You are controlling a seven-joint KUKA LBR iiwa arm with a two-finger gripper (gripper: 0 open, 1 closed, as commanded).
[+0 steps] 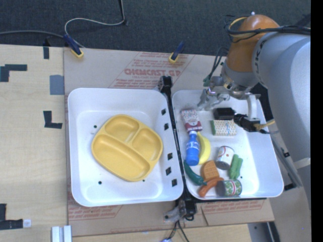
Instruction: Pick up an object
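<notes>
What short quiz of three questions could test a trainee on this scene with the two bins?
1. True or false: the yellow divided plate lies in the left bin.
2. Which lies right beside the blue bottle? A) banana B) green can C) yellow clip
3. Over which bin is the gripper?

Key: 1 true; 2 A; 3 the right bin, near its far edge.

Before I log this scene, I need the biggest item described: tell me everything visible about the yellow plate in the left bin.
The yellow plate looks like smooth moulded plastic, rounded-square, divided by raised ridges into three compartments, with nothing in them. It lies flat and right side up, turned at a slant, near the middle of the left bin, resting on the bin's white floor. Nothing else touches it.
</notes>
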